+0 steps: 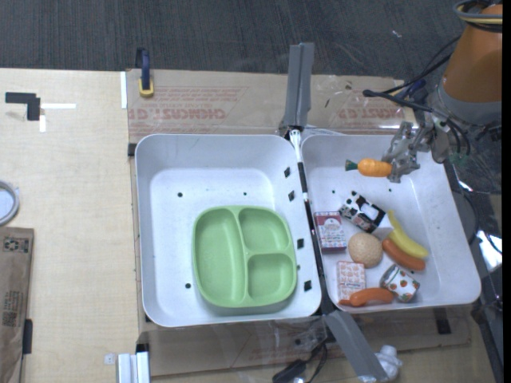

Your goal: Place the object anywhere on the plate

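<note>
Overhead slant view of the counter [72, 174] bearing two white bins. The claw [397, 164] hangs at about 1 o'clock in the right bin [447, 214], closed on the blunt end of a small toy carrot [370, 167], whose orange body juts toward 9 o'clock with its green tip leading; the carrot appears lifted clear of the bin floor. It looks light, rigid and smooth, probably plastic, so a hold on one end may let it swivel or slip; a grip nearer mid-body would be steadier. The target, a green three-compartment plate [243, 255], lies at about 5 o'clock in the left bin [160, 214], well apart from the carrot. Between them stands the shared wall of the two bins with its grey divider post [299, 86], the chief obstacle to a low carry. Below the claw, toward 6 o'clock, lie a banana [406, 238], a round bun [365, 250], small boxes [331, 231] and a second carrot [367, 297].
</note>
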You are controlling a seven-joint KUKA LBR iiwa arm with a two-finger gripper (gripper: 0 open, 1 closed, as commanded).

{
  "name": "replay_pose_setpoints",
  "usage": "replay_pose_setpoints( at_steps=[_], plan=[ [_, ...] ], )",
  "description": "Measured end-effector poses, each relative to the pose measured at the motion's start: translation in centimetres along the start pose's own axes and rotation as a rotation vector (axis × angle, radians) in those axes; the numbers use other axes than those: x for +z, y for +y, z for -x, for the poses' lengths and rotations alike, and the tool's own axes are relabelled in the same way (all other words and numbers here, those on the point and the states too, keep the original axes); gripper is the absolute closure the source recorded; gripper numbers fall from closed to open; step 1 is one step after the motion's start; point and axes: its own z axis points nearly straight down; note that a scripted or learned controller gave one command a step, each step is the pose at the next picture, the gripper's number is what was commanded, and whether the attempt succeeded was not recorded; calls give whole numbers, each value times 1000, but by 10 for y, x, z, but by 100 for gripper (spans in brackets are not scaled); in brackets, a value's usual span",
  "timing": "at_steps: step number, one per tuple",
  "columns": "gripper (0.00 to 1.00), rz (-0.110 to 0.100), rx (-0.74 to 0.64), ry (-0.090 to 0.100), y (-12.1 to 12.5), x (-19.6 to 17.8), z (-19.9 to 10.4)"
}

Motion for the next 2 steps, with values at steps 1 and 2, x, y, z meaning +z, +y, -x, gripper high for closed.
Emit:
replay_pose_setpoints(
  at_steps=[1, 2],
  plan=[
    [100, 0, 43, 3, 43, 5, -10],
    [100, 1, -272, 4, 95, -8, -77]
  ],
)
